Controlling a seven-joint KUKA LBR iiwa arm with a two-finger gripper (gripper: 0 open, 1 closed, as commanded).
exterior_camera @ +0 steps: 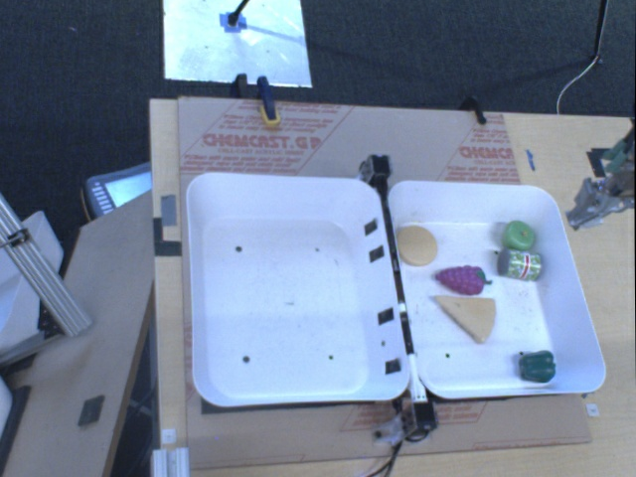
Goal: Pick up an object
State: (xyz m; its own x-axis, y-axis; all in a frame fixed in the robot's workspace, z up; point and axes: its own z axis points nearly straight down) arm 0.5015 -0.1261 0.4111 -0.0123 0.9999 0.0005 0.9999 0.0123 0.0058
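Observation:
The right bin (556,217) holds several small items: a tan round cookie (417,245), a purple bunch of grapes (462,280), a yellow cheese wedge (471,316), a green apple (518,235), a small green-labelled can (520,264) on its side, and a green pepper (537,366) near the front right corner. My gripper (596,205) hangs at the view's right edge, outside the right bin's far right rim and clear of all the items. Nothing is seen between its fingers.
The left bin (199,266) sits beside the right one, with black clips along the shared rim. A shiny metal plate (237,28) lies beyond the bench. A clamp (266,102) holds the cardboard at the back edge. A thin cable (594,38) hangs at the upper right.

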